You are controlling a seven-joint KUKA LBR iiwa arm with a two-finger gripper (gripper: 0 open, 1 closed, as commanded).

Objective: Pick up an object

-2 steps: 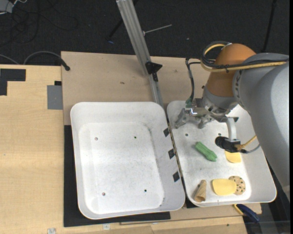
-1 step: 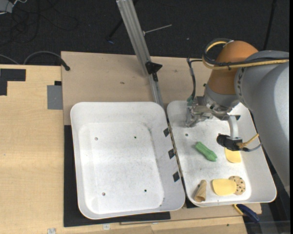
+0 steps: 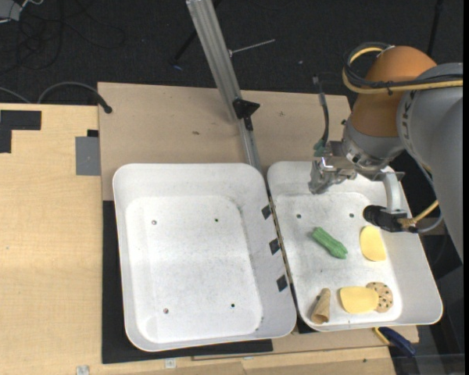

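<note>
The metal two-finger gripper (image 3: 324, 176) hangs over the far edge of the right shallow white bin (image 3: 422, 287); its state cannot be told. In that bin lie a green pickle-shaped toy (image 3: 329, 241), two yellow pieces, a cookie and a cone.

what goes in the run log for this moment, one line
gripper: over right bin far end, holds nothing | green piece, yellow pieces, cookie, cone: lying in right bin | pick: not done
</note>
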